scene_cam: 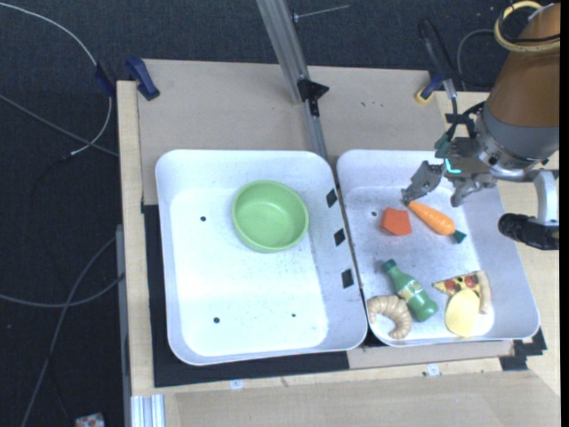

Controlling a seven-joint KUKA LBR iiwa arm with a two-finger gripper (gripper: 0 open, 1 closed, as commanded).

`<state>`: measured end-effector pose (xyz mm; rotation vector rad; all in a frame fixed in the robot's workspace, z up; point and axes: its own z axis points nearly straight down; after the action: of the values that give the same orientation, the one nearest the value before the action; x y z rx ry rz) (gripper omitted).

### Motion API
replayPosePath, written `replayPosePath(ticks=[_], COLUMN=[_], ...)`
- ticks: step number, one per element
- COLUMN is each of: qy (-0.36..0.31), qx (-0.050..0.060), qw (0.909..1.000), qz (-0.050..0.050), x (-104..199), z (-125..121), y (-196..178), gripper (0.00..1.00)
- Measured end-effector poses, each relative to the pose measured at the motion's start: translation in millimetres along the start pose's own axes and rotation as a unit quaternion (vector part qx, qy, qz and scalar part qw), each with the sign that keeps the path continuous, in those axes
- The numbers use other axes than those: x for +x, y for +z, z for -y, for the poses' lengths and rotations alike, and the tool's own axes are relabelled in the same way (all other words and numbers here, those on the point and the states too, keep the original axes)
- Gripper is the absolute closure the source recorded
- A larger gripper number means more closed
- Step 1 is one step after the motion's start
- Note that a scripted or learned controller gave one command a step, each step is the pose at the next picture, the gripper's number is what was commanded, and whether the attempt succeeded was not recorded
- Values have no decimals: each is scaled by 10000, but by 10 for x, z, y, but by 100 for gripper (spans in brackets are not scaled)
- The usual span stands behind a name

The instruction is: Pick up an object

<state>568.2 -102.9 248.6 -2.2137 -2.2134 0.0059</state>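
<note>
The pincer (443,183) hangs over the far part of the right bin (508,265), its two grey fingers (420,185) spread apart with nothing between them; one finger points toward the bin's middle, the other sits nearer the right edge of the table (222,105). Just beside and in front of the fingertips lies a carrot (432,218), slanted, with its green end toward the bin's right wall; whether a finger touches it cannot be told. Next to the carrot, on its left, is a small orange-red block (396,223), close but apart from it. Nearer the front edge of the table, the same bin holds a green bottle (410,292) lying on its side, a croissant (392,315) touching the bottle's base near the bin's front left corner, a pale yellow round piece (463,313) by the front wall, and a pizza slice (461,284) just behind that piece, with a thin tan stick-like item beside them that is too small to make out. The left bin (187,265) carries a green bowl (270,215), upright, in its far half toward the right bin. The arm (524,87) comes in over the table's far right corner.
</note>
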Motion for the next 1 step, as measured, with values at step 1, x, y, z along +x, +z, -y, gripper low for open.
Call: replayPosePath(ticks=[1], qy=[-1], qx=[-13], qw=[10000], qz=[1], x=[0], z=[-5], y=[-12], gripper=[0])
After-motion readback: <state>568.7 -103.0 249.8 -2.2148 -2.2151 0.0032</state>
